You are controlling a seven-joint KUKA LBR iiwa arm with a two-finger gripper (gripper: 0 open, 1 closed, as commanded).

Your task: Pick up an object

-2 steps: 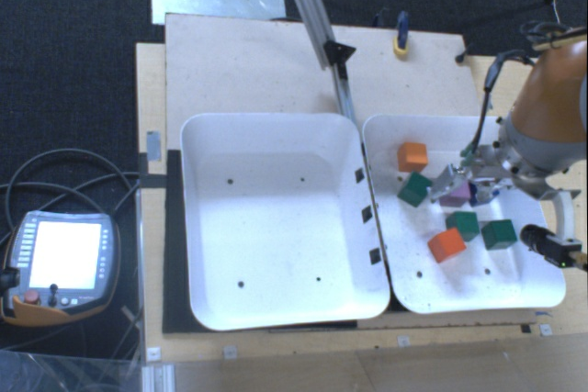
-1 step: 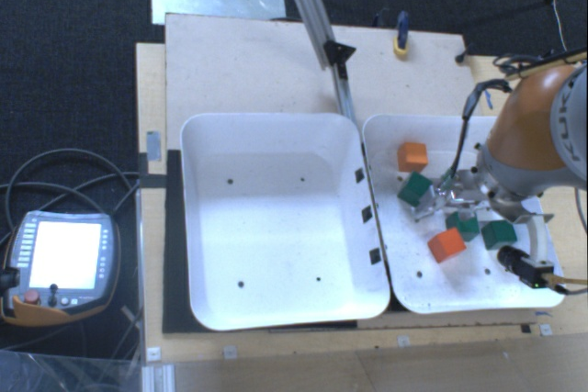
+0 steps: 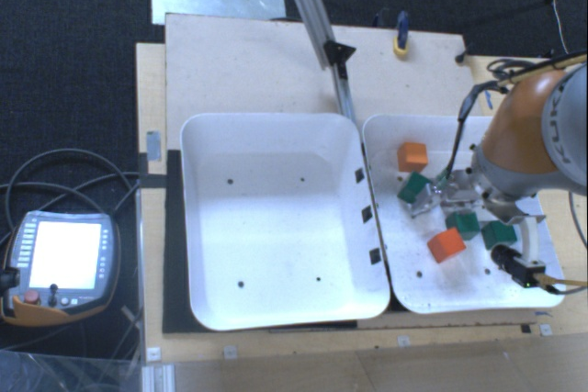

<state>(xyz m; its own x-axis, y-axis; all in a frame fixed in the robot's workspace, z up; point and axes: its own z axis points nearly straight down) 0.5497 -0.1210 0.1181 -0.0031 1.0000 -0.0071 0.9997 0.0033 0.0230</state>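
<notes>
The bench (image 3: 276, 60) spreads pale under everything, and the left bin (image 3: 276, 225) takes most of its middle. The right bin (image 3: 404, 289) sits touching it at three o'clock. The arm (image 3: 537, 133) leans in from three o'clock over that bin. Its gripper (image 3: 424, 197) hangs low, right against a green block (image 3: 413, 188), though I cannot tell whether the fingers pinch it or stand spread. An orange cube (image 3: 412, 155) lies at twelve o'clock from that block. Another orange cube (image 3: 446, 245) sits at five o'clock from the gripper, with two more green blocks (image 3: 464, 223) (image 3: 499, 233) near it. A teach pendant (image 3: 60, 266) rests at nine o'clock, off the bench.
</notes>
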